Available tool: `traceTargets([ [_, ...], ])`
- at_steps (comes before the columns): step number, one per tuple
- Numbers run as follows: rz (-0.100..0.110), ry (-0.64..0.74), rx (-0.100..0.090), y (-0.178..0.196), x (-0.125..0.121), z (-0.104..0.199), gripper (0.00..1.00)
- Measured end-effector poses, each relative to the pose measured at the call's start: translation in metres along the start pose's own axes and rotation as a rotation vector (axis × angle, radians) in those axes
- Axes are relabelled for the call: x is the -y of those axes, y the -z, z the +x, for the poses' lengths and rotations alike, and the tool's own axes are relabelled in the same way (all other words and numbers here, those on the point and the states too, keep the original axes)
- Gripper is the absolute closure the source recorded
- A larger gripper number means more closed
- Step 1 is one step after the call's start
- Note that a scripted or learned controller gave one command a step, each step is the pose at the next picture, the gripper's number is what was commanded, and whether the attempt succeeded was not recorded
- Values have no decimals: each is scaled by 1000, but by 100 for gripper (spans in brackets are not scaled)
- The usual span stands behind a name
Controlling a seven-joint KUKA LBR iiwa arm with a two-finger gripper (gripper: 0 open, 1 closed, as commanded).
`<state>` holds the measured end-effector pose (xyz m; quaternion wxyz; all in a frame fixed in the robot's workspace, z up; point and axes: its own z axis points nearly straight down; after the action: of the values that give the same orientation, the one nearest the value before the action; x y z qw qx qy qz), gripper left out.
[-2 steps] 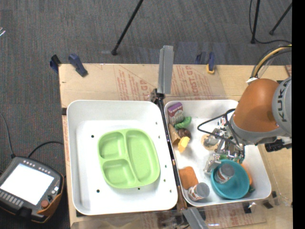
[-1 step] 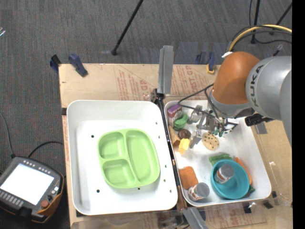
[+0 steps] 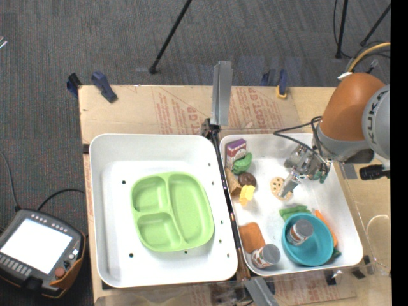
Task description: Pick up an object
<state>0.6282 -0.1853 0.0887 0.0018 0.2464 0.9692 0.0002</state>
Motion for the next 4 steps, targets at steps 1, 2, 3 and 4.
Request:
traceTargets([
  [1,1,-231,-5,-1,-53,58,0],
  [2,1,-254,-3,-1,-83,50,0],
  [3,6,-333,-3,-1,24,58,0],
  [4,1,-323,-5,9,19,59,100],
])
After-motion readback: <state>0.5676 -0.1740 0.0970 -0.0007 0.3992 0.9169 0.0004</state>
